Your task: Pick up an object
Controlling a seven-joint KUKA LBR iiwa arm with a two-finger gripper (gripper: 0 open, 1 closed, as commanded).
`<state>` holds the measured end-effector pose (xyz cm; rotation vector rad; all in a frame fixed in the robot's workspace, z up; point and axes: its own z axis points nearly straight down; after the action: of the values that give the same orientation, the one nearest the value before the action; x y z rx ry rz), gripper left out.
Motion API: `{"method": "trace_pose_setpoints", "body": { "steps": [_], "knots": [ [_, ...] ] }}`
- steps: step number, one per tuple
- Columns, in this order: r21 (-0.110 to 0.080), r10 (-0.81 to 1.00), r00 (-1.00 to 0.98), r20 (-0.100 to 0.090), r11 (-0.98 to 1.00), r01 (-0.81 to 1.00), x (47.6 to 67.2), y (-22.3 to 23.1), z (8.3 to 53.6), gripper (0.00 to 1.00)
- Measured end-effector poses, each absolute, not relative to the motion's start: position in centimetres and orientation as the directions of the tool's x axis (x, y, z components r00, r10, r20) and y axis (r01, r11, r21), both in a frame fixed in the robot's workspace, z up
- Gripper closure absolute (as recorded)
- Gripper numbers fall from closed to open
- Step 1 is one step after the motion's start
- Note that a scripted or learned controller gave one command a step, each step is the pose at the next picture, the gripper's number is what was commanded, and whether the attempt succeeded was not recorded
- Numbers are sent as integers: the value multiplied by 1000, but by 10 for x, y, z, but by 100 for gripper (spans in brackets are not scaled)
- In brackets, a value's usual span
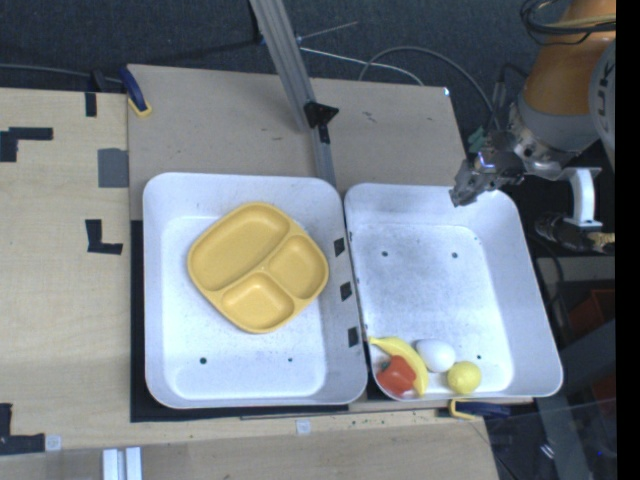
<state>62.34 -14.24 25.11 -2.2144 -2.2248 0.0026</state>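
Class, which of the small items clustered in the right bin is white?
The egg-shaped piece, lying between the yellow banana and the yellow ball.

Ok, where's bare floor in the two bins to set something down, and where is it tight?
The right bin is bare across its far and middle floor. Its near edge is crowded: banana, red fruit, white egg and yellow ball bunch together. In the left bin, the yellow plate leaves a bare strip along the near wall.
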Motion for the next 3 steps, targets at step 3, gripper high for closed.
{"method": "trace_pose_setpoints", "body": {
  "steps": [3],
  "knots": [
    [-4, 1000, -6, 1, 6, 1000, 579, 4, 234, 100]
  ]
}}
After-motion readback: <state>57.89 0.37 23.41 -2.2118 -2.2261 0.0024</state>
